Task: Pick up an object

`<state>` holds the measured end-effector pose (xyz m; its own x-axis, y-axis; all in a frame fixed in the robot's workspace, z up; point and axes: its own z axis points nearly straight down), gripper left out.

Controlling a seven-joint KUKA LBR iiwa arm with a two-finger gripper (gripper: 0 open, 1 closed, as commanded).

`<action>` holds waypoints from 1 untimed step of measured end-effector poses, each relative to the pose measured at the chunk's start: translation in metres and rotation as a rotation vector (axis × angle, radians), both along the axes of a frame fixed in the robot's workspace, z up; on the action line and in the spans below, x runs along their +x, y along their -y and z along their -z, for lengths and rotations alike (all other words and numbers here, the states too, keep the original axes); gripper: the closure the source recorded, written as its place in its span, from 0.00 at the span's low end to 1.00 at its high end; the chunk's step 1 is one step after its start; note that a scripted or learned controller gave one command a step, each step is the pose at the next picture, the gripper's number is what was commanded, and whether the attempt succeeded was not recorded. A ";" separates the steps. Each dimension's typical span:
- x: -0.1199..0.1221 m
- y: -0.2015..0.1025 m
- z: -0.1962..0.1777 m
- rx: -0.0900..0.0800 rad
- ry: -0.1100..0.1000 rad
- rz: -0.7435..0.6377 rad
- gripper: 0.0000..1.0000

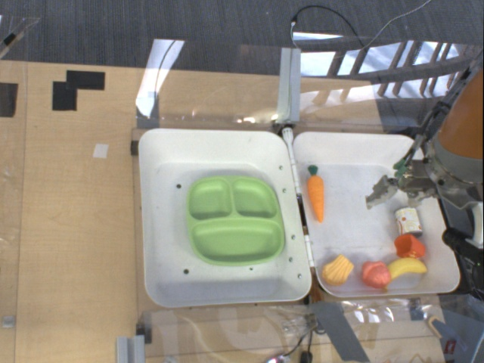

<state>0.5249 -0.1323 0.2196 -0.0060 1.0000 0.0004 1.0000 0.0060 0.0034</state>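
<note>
The right bin (355, 151) holds an orange carrot (315, 193) near its left wall. Along its front lie a yellow corn piece (337, 269), a red strawberry (376, 274) and a yellow banana (407, 267). A red cup (409, 244) and a small white canister (408, 220) sit at the right side. My gripper (395, 193) hovers over the bin's right half, just above the white canister and to the right of the carrot. Its fingers (377, 195) are spread open, with nothing between them.
The left bin (162, 203) carries a green divided plate (235, 219) in its middle. A grey divider post (288, 89) stands behind the seam between the bins. The arm's orange band (463, 131) rises at the right edge.
</note>
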 end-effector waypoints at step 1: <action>0.007 -0.032 0.104 0.001 -0.004 0.035 0.00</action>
